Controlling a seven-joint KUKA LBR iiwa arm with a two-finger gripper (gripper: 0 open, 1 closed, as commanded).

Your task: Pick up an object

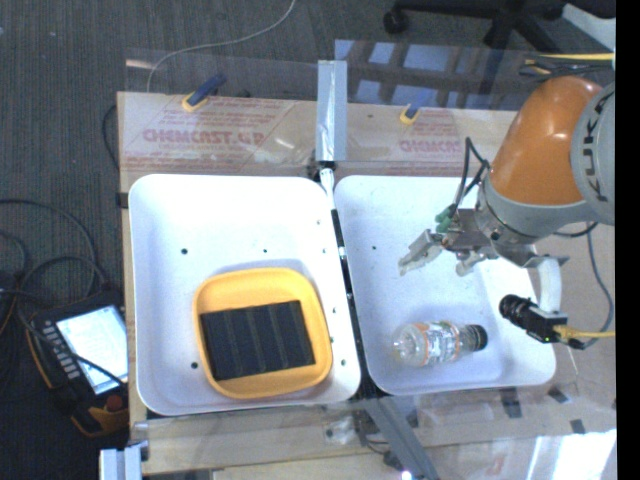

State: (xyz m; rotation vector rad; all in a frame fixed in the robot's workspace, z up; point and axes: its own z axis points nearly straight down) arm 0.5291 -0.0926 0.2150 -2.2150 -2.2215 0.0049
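Note:
A clear plastic bottle (432, 341) with a black cap lies on its side near the front of the right bin (380, 218), cap pointing right. A yellow tray-like object (263, 334) with a black ribbed top rests in the front half of the left bin (180, 218). My gripper (441, 257) hovers over the middle of the right bin, above and behind the bottle. Its fingers (417, 255) are spread open with nothing between them.
A raised divider (342, 268) separates the two bins. The arm's grey and orange body (545, 158) overhangs the right bin's far right side. A taped board (230, 138) lies behind the bins. Cables and a handheld device (75, 343) sit on the floor to the left.

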